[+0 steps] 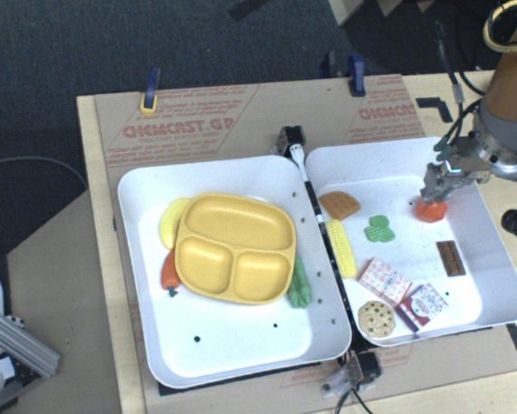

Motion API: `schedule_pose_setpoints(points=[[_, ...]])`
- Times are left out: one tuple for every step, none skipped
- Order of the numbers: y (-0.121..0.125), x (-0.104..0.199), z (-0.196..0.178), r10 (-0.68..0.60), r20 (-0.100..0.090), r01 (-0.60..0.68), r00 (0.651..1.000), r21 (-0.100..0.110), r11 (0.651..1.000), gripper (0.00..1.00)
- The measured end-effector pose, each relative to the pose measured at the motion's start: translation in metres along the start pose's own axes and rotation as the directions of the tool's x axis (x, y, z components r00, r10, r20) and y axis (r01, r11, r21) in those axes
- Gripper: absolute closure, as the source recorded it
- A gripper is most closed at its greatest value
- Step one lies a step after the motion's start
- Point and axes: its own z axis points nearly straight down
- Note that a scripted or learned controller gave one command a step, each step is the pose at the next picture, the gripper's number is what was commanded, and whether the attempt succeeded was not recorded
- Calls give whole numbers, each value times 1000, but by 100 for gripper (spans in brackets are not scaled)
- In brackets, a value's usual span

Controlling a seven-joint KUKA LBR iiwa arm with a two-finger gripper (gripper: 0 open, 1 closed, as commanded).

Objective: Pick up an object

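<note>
two white bins (145, 258), one yellow tray (235, 247). gripper (439, 188) poised over one red tomato (432, 211); claw state cannot be told. tomato round, no long axis.

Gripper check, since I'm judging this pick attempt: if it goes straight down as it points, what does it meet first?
Most likely the red object directly beneath the gripper in the right bin; contact is unclear from this slant.

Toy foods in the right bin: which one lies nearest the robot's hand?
The red tomato, directly beneath the hand. The green piece, cookie and corn lie farther left.
</note>
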Motion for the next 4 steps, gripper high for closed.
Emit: schedule_pose_setpoints(points=[[-16, 51, -10, -4, -5, 4, 1000, 6, 1000, 100], [-38, 110, 5, -5, -5, 5, 1000, 9, 1000, 100], [-39, 99, -3, 1, -1, -1, 1000, 2, 1000, 100], [-35, 109, 12, 0, -3, 0, 1000, 8, 1000, 100]])
